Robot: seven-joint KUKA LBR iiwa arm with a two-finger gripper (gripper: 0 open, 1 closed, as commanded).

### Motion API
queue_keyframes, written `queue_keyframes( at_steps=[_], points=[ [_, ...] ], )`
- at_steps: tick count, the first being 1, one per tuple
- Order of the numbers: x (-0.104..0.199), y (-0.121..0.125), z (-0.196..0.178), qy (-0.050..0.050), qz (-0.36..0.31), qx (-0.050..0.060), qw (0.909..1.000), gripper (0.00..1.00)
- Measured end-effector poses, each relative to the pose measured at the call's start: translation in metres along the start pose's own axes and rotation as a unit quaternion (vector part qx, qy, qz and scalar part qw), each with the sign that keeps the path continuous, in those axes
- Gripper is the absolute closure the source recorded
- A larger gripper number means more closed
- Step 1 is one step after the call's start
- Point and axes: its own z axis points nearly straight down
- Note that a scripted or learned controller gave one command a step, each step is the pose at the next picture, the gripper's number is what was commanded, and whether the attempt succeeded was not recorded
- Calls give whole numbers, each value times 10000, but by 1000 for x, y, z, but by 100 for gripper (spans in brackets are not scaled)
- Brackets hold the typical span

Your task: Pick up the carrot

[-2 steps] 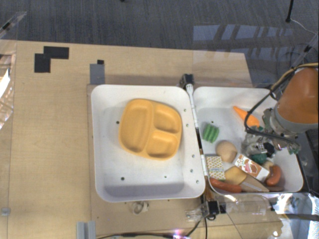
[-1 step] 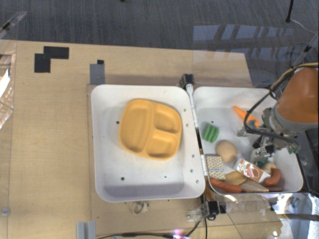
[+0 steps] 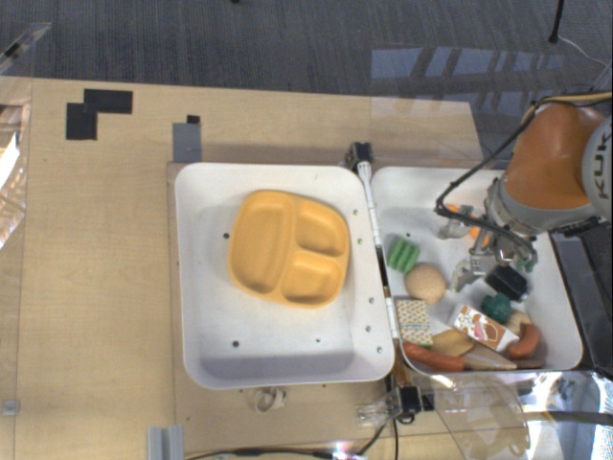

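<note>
Camera view shows the claw (image 3: 476,268), grip state unclear, hovering over the right bin (image 3: 565,305), because the carrot (image 3: 436,359) lies against its near wall.

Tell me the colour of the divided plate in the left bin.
The divided plate is yellow-orange, plain with no pattern, as the camera view shows.

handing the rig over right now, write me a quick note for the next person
Hand: over the right bin, above the toy food; nothing visibly held.
Carrot: lying at the near edge of the right bin, beside the checkered block and the carton.
Left bin holds the yellow divided tray.
Done: nothing; the carrot is not picked.
Left: move the hand to the carrot, grasp it and lift it.
</note>
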Motion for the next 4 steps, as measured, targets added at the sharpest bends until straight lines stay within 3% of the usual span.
queue_keyframes(
  at_steps=[1, 2, 3, 4],
  points=[
    [-52, -16, 2, -1, 277, 5, 9996, 0],
    [-56, -15, -13, -63, 255, 9, 9997, 100],
    [-55, -14, -12, -55, 253, 7, 9997, 0],
    [-60, -13, -27, -130, 237, 12, 9996, 100]
  ],
)
